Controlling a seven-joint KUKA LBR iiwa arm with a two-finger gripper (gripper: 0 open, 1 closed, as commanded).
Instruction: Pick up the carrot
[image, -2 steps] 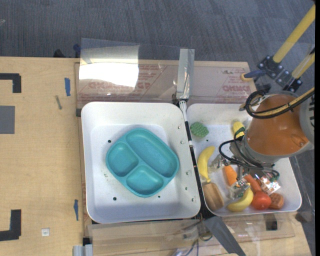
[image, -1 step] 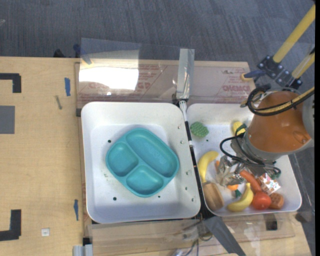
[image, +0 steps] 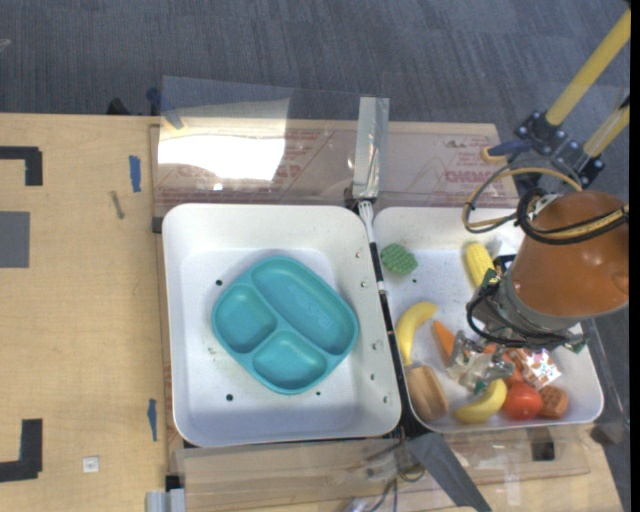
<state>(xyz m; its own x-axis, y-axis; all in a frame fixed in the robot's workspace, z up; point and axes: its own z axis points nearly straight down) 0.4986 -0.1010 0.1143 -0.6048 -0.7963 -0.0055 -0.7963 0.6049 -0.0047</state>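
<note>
Carrot: small and orange, lying in the right bin, low and right in the frame
Around it: a banana just to its left, a brown bun below, a second banana and a red tomato lower right
Jaws: just right of the carrot, down among the food; can't tell if they are apart or squeezed
Task so far: carrot looks like it lies in the bin, not lifted; the grab and the lift are left
Further out: yellow corn, a green thing, and a teal plate in the left bin
Hard to see: the big orange arm hides the jaws' tips and some food
</note>
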